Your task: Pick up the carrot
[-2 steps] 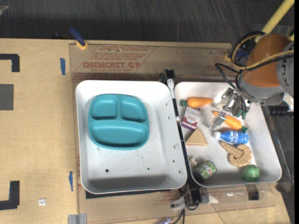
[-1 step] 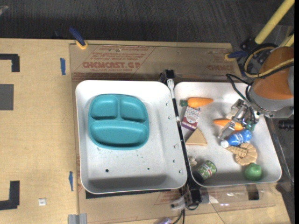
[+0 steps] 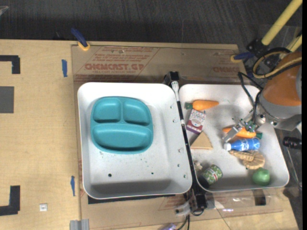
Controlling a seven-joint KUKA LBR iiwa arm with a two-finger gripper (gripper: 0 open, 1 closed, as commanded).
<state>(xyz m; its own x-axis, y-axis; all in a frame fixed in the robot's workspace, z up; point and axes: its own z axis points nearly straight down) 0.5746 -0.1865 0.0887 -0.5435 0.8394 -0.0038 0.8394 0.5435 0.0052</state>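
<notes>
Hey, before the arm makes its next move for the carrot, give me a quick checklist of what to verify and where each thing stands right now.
1. Carrot found: ok. One carrot lies at the far side of the right bin.
2. Single target: not ok. A second orange piece, also carrot-like, lies right at the claw.
3. Claw over the correct bin: ok.
4. Claw holding anything: cannot tell.
5. Room around the orange piece: not ok. The bottle lies right against it.
6. Room around the far carrot: ok above it, though the packet sits close on its near side.
</notes>
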